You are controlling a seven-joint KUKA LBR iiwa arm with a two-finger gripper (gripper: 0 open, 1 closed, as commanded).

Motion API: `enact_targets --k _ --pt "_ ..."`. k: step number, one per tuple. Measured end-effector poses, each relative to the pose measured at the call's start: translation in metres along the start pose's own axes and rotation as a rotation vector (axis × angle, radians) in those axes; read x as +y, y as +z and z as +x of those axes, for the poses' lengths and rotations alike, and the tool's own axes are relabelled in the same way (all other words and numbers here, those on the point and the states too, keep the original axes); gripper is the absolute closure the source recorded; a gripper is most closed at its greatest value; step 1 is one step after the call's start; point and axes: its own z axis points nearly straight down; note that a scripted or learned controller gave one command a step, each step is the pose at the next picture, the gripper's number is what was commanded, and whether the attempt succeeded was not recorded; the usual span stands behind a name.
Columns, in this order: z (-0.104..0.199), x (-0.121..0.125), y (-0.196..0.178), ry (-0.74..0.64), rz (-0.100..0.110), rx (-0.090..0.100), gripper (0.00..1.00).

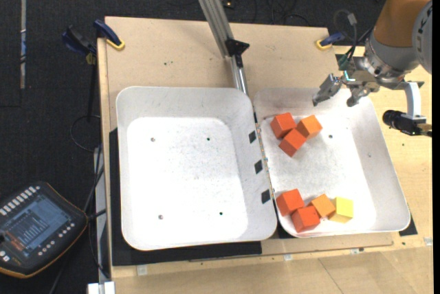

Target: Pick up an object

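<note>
In the right bin [375, 169], three blocks cluster near the far left: a red-orange block [282, 125], an orange block [310, 126] and a red block [293, 141]. At the near edge lie two red blocks [289, 200] [306, 218], an orange block [323, 205] and a yellow block [343, 209]. My gripper [338, 93] hovers over the bin's far right corner, above and to the right of the upper cluster. Its fingers are spread open with nothing between them.
The left bin [185, 169] sits beside the right one, with a ridge of black clips [259, 165] between them. A slanted metal pole [213, 4] crosses the back of the bench. A teach pendant [34, 227] lies at lower left, off the bench.
</note>
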Motion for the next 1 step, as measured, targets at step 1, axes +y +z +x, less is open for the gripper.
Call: enact_targets --k 1 --pt "0.0002 0.0005 -0.0027 -0.001 -0.003 -0.001 0.0"
